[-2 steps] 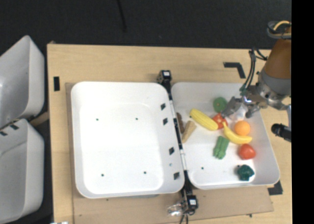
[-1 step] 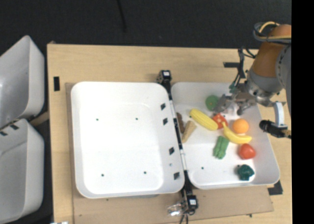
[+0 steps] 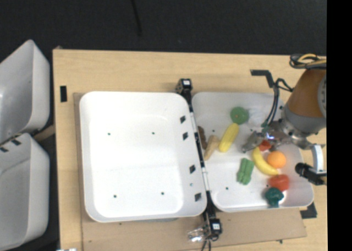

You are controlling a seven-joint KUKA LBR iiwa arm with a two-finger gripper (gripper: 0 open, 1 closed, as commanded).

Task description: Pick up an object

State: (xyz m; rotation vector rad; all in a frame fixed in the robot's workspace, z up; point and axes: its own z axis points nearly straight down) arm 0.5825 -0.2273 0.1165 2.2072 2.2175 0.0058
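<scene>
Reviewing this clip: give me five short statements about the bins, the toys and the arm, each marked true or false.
1. All the toys lie in the right bin. True.
2. The banana touches the orange. True.
3. The corn lies in the left bin. False: it is in the right bin, near the divider.
4. The gripper is above the left bin. False: it is over the right bin, close to the banana and a small red toy.
5. The green round toy lies at the near edge of its bin. False: it sits toward the far edge, above the corn.
</scene>
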